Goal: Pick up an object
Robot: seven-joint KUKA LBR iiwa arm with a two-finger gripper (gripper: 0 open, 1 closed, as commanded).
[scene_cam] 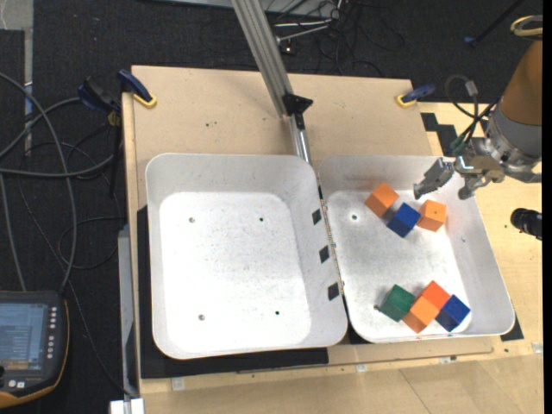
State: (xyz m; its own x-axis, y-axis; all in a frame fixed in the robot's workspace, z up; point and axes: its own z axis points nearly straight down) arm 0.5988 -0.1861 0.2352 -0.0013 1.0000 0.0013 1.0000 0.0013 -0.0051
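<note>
From above, the hand point(454, 179) hangs over the far right part of the right bin point(487, 253). Its two fingers are spread apart, and nothing is between them. Just below it sit three blocks close together: an orange block point(381, 199) on the left, a blue block point(403, 220) in the middle, and a small orange block point(432, 216) on the right. The blue one looks like it touches both orange ones. At the near end of the same bin, four more blocks sit in a tight bunch: a green block point(398, 302), two orange blocks point(427, 305) side by side, and a dark blue block point(453, 312). The left bin point(172, 179) is beside it on the counter point(216, 110). A lot could go wrong here. The blocks are so close that a finger may land on top of one, not beside it, and just push it away. The small orange block is near the bin's sloped right wall, so a finger could bump the wall. The hand could also pinch only a corner, and the block may slip out as it lifts.
</note>
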